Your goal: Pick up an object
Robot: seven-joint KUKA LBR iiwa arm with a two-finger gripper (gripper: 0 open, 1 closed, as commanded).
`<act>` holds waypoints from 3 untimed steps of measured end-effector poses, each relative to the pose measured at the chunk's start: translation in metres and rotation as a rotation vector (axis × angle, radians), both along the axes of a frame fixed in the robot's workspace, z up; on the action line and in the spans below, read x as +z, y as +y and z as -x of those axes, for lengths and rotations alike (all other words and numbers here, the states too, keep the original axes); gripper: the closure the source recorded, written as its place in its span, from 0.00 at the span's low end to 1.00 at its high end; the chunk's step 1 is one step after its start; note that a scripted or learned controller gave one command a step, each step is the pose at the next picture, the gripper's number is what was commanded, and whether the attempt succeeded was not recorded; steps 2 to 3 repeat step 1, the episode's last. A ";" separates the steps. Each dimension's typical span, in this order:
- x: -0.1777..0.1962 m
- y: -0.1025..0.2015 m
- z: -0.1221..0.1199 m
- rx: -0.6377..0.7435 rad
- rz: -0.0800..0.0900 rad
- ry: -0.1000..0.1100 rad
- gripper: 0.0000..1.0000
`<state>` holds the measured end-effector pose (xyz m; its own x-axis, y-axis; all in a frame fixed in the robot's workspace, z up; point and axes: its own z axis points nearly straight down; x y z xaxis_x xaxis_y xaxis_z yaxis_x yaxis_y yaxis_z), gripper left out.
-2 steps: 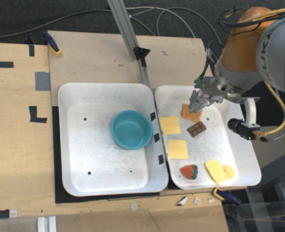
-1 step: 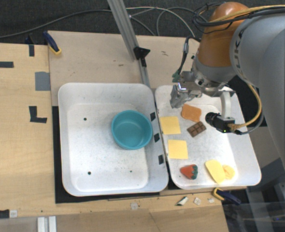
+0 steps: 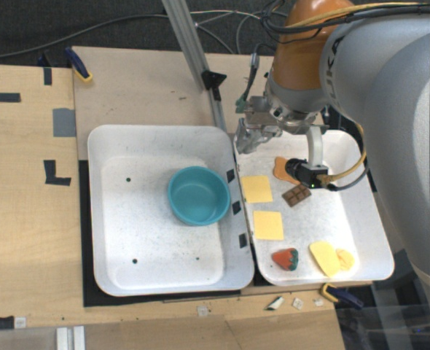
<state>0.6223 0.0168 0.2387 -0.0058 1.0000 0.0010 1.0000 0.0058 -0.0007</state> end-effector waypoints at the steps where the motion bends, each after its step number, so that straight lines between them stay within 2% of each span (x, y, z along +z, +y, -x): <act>1: -0.017 0.050 -0.019 0.000 0.001 0.002 1.00; 3: -0.017 0.050 -0.019 0.000 0.001 0.002 1.00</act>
